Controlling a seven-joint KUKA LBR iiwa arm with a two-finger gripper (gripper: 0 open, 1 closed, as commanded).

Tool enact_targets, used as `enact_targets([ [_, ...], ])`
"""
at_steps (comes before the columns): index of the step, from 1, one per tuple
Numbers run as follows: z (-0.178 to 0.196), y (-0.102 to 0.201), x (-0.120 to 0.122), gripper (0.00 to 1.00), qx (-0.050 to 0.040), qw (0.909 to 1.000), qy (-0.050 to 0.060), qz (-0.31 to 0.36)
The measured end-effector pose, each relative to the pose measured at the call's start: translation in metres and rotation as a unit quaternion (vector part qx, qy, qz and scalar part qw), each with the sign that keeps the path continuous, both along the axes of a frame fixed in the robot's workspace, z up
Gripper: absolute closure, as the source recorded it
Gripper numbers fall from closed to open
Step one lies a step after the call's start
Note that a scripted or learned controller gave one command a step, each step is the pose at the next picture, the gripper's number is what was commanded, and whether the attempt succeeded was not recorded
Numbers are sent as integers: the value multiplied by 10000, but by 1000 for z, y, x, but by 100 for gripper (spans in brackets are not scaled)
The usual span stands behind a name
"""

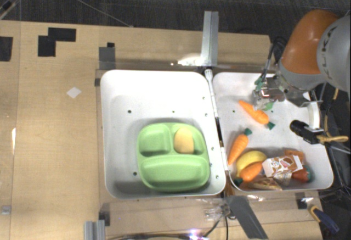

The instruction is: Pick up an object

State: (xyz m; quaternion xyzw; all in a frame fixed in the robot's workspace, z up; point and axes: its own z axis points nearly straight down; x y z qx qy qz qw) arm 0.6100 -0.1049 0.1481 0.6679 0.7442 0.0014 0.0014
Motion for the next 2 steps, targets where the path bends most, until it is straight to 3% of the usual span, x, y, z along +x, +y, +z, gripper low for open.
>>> enact_targets([
  [1,-51,16,-20,0,12,9834,-6,-1813],
  [2,-31,22,17,0,1,9998,-15,-218],
])
